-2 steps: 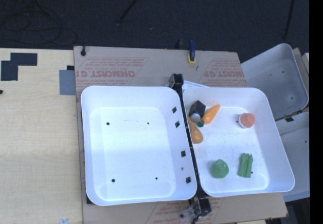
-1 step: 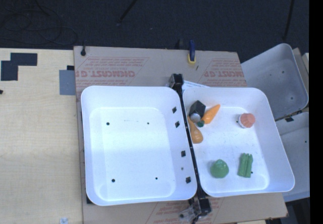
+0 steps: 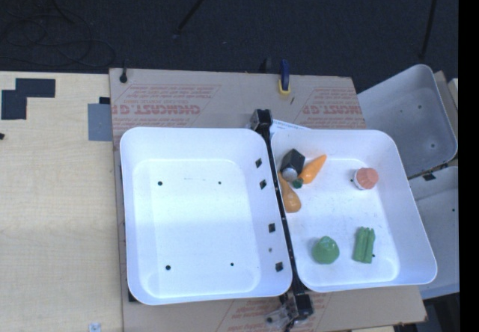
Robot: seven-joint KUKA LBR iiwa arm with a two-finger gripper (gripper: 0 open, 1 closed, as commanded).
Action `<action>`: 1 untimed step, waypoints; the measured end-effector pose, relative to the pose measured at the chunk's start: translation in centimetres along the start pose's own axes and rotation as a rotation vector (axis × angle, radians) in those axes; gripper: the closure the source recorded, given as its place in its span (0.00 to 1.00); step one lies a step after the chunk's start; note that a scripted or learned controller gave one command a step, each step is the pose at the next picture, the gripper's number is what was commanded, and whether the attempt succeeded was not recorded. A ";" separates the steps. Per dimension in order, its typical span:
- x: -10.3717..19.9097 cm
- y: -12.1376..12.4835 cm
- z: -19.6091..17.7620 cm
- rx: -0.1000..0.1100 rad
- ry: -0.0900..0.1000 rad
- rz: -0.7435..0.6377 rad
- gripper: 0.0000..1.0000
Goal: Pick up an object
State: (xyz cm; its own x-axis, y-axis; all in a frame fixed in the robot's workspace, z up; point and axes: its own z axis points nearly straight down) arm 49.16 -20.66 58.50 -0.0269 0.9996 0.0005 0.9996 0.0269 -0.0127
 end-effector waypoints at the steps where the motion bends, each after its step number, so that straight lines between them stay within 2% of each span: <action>1: 0.1 0.1 -1.0 0.002 0.000 -0.006 1.00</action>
